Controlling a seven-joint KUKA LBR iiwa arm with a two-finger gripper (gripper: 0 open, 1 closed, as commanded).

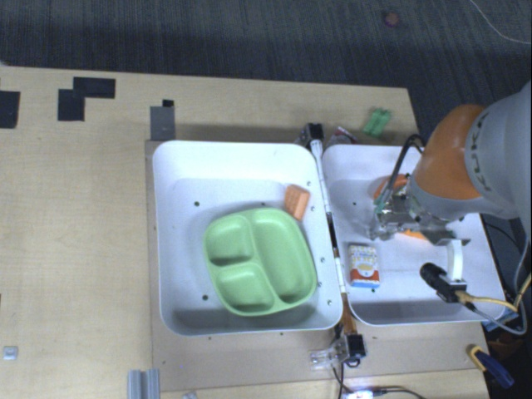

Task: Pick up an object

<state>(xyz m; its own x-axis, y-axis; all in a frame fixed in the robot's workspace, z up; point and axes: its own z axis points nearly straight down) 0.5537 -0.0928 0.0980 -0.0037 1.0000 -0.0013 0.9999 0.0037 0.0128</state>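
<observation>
Left bin [166, 223]: green plate [259, 260] with three compartments, centre toward 5 o'clock; orange block [296, 200] just off the plate's 1 o'clock edge, near the bin's right wall.

Right bin [399, 306]: small carton [363, 265] lying flat at about 7 o'clock; an orange item [413, 235] partly hidden under the arm [474, 165].

Gripper [387, 219] — down inside the right bin, at 1 o'clock from the carton, apart from it. Claw state cannot be told.

Bench [75, 264]: green object [376, 122] beyond the right bin, at 12 o'clock.
</observation>
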